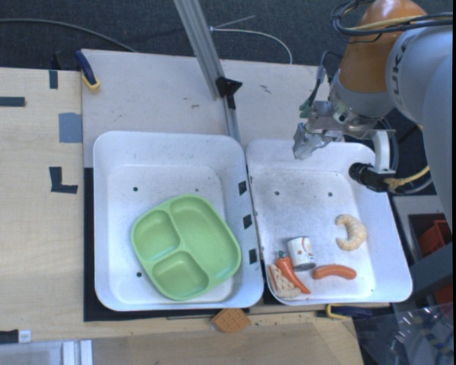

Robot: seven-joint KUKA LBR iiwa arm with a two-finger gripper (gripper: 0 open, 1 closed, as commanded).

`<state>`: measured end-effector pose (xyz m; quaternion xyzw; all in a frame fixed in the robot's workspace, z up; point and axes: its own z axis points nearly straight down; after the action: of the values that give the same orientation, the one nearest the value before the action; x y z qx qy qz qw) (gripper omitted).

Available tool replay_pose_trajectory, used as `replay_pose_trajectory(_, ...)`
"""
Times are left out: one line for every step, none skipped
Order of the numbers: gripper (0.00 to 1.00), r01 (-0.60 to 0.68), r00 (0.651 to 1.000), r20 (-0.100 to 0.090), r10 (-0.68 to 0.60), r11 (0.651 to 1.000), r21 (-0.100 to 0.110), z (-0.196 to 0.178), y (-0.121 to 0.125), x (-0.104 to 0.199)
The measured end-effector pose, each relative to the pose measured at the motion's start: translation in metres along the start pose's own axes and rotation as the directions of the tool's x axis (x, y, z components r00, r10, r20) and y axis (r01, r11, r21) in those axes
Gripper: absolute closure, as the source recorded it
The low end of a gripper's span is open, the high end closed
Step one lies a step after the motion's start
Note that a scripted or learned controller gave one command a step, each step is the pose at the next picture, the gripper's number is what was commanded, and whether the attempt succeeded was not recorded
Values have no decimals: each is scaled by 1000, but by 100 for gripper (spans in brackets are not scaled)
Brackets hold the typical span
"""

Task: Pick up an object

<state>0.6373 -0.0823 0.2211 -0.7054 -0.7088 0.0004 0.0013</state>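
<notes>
The right bin [330, 154] holds a cream croissant-shaped piece [352, 232], a red sausage [334, 272], a small grey and white can [300, 251], an orange carrot [292, 274] and a slice-like piece [282, 283] in its near left corner. My gripper [307, 144] hangs over the far left edge of that bin, well apart from all these pieces, with nothing visible in it. In the left bin [110, 158] lies a green divided plate [185, 245].
A slanted metal pole [201, 36] crosses the back of the bench and ends between the two bins. A blue and yellow clamp [87, 70] sits at the bench's far left. A brown waffle-like piece [229, 320] lies outside the bins at the front.
</notes>
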Motion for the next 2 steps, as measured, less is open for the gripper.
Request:
replay_pose_trajectory(100,2,1000,-1,-2,1000,-1,-10,-3,49)
replay_pose_trajectory(100,1,1000,0,-1,1000,1,-2,-2,95)
